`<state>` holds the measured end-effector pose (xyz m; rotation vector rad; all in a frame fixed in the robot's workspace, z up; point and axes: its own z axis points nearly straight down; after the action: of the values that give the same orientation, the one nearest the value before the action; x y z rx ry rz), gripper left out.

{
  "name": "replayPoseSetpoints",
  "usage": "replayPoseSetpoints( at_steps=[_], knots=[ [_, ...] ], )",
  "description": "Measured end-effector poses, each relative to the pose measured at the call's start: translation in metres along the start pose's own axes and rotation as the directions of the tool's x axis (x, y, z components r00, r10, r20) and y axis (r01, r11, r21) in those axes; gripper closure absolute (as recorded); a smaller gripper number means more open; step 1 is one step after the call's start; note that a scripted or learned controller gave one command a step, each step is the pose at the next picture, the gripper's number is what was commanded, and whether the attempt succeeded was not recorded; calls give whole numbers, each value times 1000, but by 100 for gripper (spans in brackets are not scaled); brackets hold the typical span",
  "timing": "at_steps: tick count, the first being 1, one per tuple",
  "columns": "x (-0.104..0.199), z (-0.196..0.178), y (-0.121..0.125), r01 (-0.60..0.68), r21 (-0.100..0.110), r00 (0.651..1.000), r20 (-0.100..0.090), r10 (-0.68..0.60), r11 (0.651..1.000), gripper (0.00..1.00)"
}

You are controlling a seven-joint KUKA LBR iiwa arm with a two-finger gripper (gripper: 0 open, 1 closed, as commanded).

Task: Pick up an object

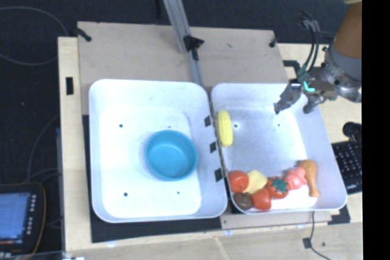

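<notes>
At the far lower left of the frame a small screen [17, 216] glows blue beside the bench. The left white bin [103, 100] fills the middle left, and a blue bowl [171, 154] sits upright in it, a little right of its centre and low in the bin.

A grey metal pole [173, 3] slants down from the top centre and ends near the seam between the two bins.

The right white bin [262, 94] lies just beside the first. A yellow corn cob [225, 127] lies against its left wall, about halfway down. Along its lower edge a cluster of toy food is bunched together: a red tomato [238, 180], a pale yellow piece [256, 180], a brown piece [243, 200], another red piece [262, 198], a strawberry with a green top [279, 186], a pink piece [295, 178] and an orange-brown drumstick [310, 175] at the right end, all touching or nearly so.

My gripper [295, 101] hangs over the upper right corner of the right bin, well apart from the cluster and from the corn. My jaws stand apart, two dark fingers splayed, with nothing between them. My orange band [348, 33] shows at the right edge of the frame, and a dark keyboard [348, 161] lies lower right.
</notes>
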<state>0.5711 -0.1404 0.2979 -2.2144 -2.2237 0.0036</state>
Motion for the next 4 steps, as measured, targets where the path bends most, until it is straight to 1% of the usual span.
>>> replayPoseSetpoints(
  at_steps=[1,2,3,4],
  knots=[
    [0,-3,1,0,-5,1000,1,0,1000,0],
    [-6,59,-5,-5,0,1000,3,5,1000,0],
    [-17,117,-4,-5,2,1000,3,5,1000,0],
    [-29,173,-9,-5,1,1000,3,5,1000,0]
  ],
)
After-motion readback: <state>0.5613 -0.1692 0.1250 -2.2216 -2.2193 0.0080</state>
